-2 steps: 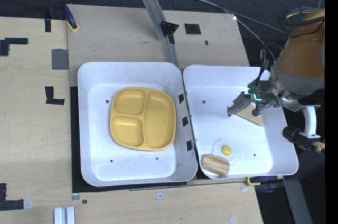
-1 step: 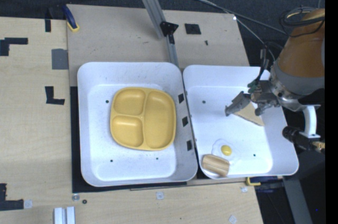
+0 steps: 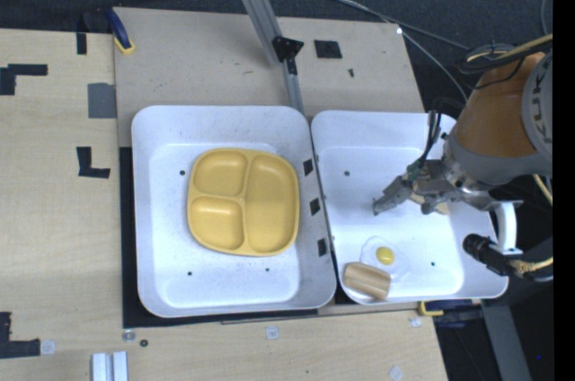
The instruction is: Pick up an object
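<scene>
Right bin (image 3: 359,137): wooden block (image 3: 367,280), fried egg (image 3: 384,257) | left bin (image 3: 153,190): yellow plate (image 3: 243,200) | jaws (image 3: 382,205) state unclear

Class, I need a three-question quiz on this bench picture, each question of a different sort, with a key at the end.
1. True or false: the yellow divided plate lies in the left bin.
2. Which bin holds the fried egg toy? A) left B) right
3. Fill in: the wooden block lies at the right bin's ____ edge, beside the egg.

Key: 1 true. 2 B. 3 near; the gripper hovers above that bin's floor, apart from both.
</scene>
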`<state>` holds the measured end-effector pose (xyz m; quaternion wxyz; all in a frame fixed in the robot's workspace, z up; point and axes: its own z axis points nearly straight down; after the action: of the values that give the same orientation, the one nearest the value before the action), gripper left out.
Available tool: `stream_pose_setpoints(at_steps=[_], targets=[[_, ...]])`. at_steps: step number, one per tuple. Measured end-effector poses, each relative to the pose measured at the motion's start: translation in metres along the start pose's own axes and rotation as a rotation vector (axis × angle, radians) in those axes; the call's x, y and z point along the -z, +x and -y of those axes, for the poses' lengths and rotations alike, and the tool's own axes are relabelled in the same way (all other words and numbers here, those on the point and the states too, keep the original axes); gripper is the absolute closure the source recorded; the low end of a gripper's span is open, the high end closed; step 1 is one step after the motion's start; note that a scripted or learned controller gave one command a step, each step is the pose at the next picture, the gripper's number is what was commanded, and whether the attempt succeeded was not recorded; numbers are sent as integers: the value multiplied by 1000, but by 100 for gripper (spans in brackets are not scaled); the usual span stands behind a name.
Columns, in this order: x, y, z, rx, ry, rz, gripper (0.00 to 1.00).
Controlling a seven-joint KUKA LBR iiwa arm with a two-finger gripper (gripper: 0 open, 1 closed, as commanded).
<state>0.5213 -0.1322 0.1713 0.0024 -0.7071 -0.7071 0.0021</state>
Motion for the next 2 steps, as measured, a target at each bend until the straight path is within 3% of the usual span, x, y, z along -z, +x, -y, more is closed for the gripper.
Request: stream_pose_setpoints(at_steps=[2], targets=[[-87,-2,-4,0,-7,2,0]])
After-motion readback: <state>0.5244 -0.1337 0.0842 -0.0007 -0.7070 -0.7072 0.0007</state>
